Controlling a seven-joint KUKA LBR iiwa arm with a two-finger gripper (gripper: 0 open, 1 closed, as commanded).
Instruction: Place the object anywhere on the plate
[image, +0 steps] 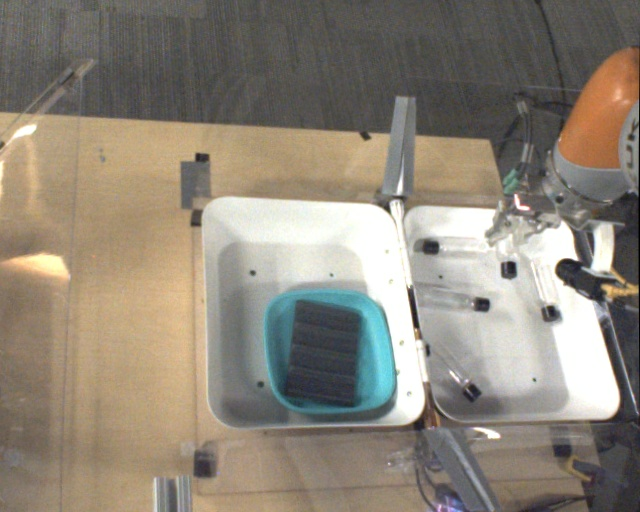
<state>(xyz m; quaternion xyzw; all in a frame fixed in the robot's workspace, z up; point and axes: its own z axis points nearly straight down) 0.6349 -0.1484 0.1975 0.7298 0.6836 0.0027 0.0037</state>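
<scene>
A robotics lab: wooden bench (110, 330), two white bins (230, 240), grey carpet (250, 50).

A wooden bench (110, 330) fills the middle of the picture. Two white bins (225, 300) (590, 385) sit on it, touching side by side.

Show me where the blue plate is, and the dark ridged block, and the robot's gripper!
Blue plate (377, 345): camera view, on its bare right rim.
Dark ridged block (323, 352): camera view, on the middle of its top.
Gripper (516, 222): camera view, between its fingertips, over the right bin.
</scene>
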